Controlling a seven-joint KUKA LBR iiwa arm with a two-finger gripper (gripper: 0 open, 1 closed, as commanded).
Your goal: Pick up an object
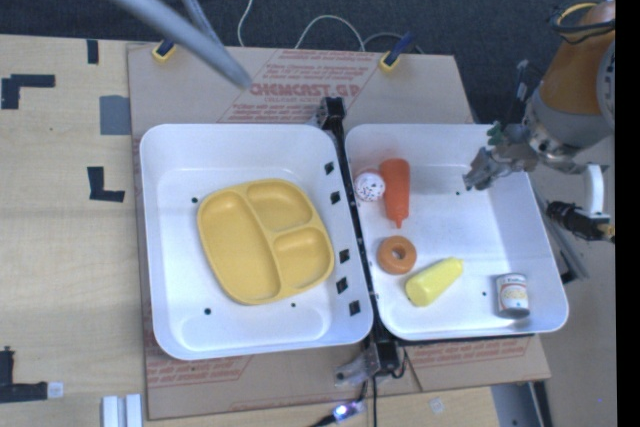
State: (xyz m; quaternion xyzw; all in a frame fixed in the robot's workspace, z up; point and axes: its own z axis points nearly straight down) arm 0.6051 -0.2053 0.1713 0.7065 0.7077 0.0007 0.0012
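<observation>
The claw hangs over the upper right part of the right bin, nothing visible between its tips — whether it is wide or narrow I cannot tell. Nothing is picked up yet; the whole grasp seems left to do. Just to its left lie an orange carrot-like piece and a small white ball; below-left, an orange ring and a yellow piece; below, a small can. Far left, a yellow divided plate sits in the left bin.

A divided tray lies in the left bin; a ball, ring and can in the right bin.
</observation>
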